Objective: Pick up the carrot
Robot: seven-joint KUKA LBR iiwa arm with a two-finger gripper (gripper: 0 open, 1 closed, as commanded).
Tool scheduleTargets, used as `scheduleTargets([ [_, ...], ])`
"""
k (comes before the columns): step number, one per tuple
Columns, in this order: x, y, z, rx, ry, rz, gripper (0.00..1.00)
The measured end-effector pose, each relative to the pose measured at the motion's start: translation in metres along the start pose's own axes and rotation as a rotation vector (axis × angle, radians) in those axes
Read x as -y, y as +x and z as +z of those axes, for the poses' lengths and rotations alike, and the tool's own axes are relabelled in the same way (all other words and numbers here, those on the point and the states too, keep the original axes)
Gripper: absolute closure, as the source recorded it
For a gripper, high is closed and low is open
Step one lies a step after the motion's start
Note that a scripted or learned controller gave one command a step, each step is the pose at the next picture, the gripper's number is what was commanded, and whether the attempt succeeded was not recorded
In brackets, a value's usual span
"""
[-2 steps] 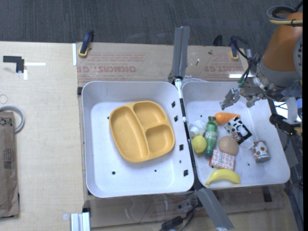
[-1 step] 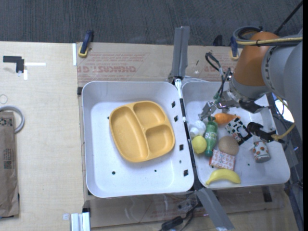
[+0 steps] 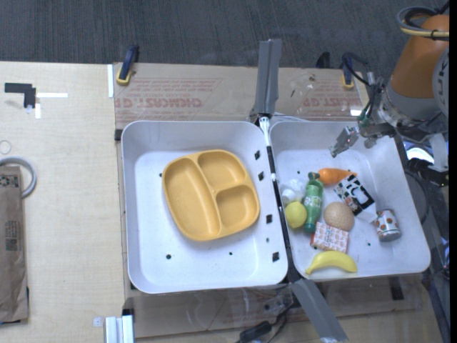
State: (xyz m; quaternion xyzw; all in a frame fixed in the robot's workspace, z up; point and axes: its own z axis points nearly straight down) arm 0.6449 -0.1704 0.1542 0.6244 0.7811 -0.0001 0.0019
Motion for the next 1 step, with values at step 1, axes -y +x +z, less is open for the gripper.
scheduleTargets([
  [1,0.0029,0.0511,0.0621,-0.002,0.002,-0.175,0.00],
])
